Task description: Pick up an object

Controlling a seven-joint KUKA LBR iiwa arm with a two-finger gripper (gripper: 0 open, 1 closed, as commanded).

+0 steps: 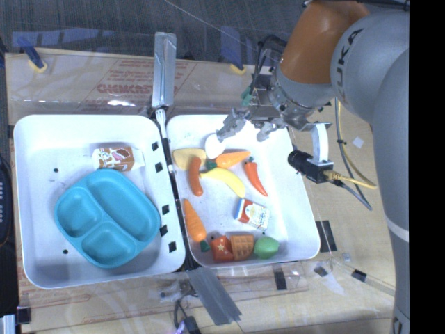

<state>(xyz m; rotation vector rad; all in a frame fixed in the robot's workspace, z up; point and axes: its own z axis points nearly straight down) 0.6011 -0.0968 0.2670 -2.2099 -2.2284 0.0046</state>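
My gripper [247, 127] hangs over the far end of the right bin [300, 207], its two fingers spread apart with nothing between them. Its left finger [230, 125] ends just above a white egg-shaped piece [213, 145]. Below lie toy foods: an orange carrot [233, 159], a yellow banana [226, 178], a red chili pepper [255, 177], a sausage [195, 176] and a yellow piece [182, 158]. Nearer the front are a small white carton [252, 214], a second carrot [195, 220], a red piece [221, 249], a brown waffle [243, 245] and a green lime [266, 246].
The left bin [35, 186] holds a blue divided plate [108, 216] and a small brown carton [115, 158]. A metal divider bar [164, 68] rises at the back between the bins. A black cable fitting [308, 165] hangs off the arm over the right bin's right rim.
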